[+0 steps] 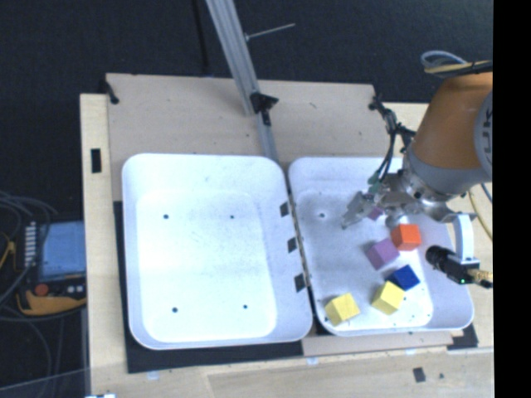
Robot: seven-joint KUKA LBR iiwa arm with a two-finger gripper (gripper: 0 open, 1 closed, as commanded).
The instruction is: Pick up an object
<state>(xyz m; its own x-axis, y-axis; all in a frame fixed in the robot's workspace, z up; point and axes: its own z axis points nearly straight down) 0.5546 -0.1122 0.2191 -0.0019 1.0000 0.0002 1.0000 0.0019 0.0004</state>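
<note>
My gripper (362, 208) hangs over the middle of the right bin (332, 177), reaching in from the right under the grey and orange wrist. Just to its lower right lie an orange cube (406, 236) and a purple block (382, 252). A blue cube (404, 277) and a yellow cube (387, 297) sit nearer the front edge. Another yellow cube (341, 308) rests at the bin's front left corner. A small purplish patch shows right beside the gripper; I cannot make out what it is.
The left bin (207, 247) lies beside the right one, with clips along their shared rim. A slanted metal rail (236, 48) comes down from the top to the bins' back edge. Cables and a black connector (448, 264) hang at the right.
</note>
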